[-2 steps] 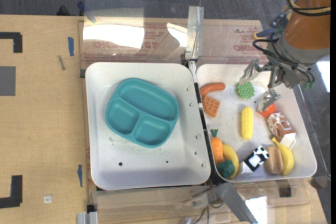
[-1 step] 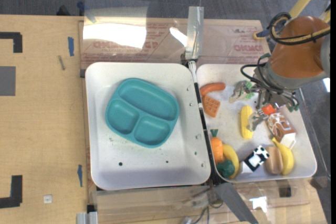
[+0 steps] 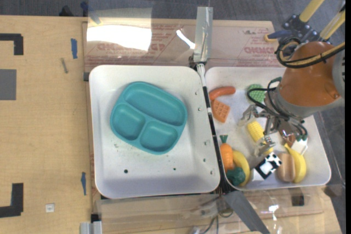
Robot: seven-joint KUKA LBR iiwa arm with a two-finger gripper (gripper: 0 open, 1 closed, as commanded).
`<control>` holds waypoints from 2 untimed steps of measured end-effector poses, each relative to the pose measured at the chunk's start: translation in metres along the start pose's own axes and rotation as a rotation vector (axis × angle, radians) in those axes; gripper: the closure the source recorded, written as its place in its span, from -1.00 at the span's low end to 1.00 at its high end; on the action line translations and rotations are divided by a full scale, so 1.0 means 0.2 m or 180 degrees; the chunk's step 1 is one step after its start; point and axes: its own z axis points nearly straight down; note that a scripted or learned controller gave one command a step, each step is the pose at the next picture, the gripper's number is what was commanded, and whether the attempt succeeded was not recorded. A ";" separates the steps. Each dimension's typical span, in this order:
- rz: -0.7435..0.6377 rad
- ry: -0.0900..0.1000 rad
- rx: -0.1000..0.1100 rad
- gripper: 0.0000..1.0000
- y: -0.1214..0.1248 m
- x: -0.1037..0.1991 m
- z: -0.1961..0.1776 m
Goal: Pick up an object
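The arm hangs over the right bin. The corn lies there, just beside the jaws. I cannot tell if they are open. The corn looks light, hard and bumpy; grab its middle.

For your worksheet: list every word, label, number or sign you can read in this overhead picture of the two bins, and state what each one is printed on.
No text can be read with certainty.
Red print on the cardboard sheet behind the bins: too blurred and glare-washed to read.
Red print on the cardboard behind the right bin: also too blurred to read.
Black-and-white checkered block in the right bin: a pattern, no letters or numbers.
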 end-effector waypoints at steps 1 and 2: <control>-0.0005 -0.0046 0.0011 1.00 0.00 -0.03 -0.07; -0.0005 -0.0038 0.0008 -1.00 0.00 -0.02 -0.06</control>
